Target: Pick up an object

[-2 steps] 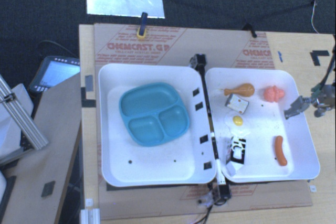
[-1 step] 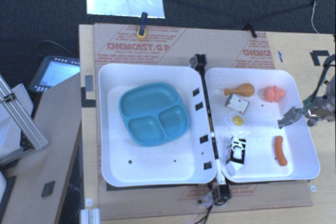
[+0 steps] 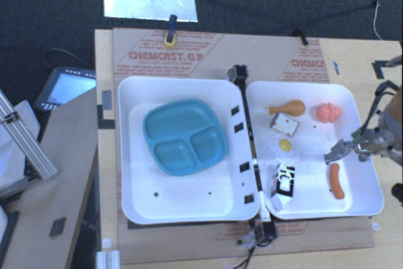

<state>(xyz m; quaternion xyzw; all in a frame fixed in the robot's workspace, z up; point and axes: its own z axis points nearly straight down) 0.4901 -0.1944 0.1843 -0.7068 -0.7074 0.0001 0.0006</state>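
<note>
Claw (image 3: 340, 153) sits low over the right bin (image 3: 362, 104), fingers' state I can't tell, just at 12 o'clock of the sausage (image 3: 337, 181) lying loose there, likely lining up a grab.

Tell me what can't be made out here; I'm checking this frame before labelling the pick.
- Gripper, camera view: small and blurred, finger state unreadable.
- Arm, camera view: cut off by the right edge.
- Black-and-white pack, camera view: print too small to read.
- Pink toy, camera view: too blurred to identify.
</note>
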